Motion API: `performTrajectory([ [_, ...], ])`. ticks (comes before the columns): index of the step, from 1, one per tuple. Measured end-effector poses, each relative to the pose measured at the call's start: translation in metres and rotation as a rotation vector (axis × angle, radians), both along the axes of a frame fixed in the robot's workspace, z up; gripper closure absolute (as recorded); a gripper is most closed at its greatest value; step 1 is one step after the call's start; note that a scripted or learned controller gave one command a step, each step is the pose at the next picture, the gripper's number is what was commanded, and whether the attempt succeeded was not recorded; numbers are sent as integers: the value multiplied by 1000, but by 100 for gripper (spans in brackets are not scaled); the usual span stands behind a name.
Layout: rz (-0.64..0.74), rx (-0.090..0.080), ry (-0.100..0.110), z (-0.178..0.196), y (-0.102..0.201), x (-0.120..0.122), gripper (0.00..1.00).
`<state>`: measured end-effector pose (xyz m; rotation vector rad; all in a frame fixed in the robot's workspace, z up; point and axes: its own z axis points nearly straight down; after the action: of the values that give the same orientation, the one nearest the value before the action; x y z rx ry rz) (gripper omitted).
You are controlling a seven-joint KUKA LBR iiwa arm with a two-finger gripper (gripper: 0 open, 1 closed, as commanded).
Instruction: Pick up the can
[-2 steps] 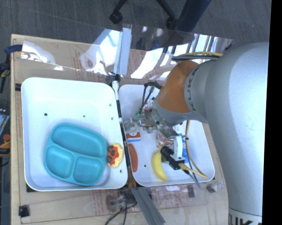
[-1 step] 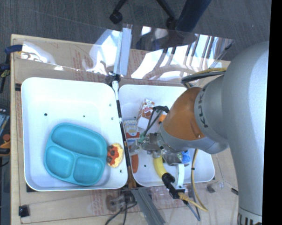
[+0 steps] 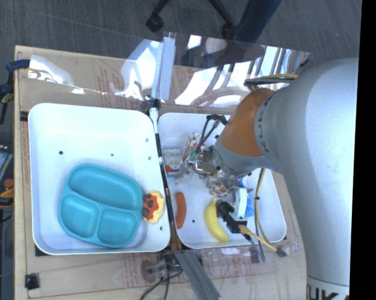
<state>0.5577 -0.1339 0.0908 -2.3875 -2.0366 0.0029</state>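
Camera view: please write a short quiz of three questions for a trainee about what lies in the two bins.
1. True or false: the blue divided tray lies in the right bin.
2. Which lies nearest the banana? A) the blue divided tray B) the red sausage C) the round yellow and red toy
3. Fill in: the round yellow and red toy rests against the tray's ____ side in this view.

Key: 1 false, it lies in the left bin; 2 B; 3 right.
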Motion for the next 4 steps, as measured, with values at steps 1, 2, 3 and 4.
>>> performTrajectory([
  [1, -522, -2, 1, 0, 2, 58, 0],
  [2, -690, -2, 5, -1, 19, -11, 0],
  [3, -692, -2, 3, -1, -37, 53, 0],
  [4, -885, -2, 6, 0, 18, 9, 0],
])
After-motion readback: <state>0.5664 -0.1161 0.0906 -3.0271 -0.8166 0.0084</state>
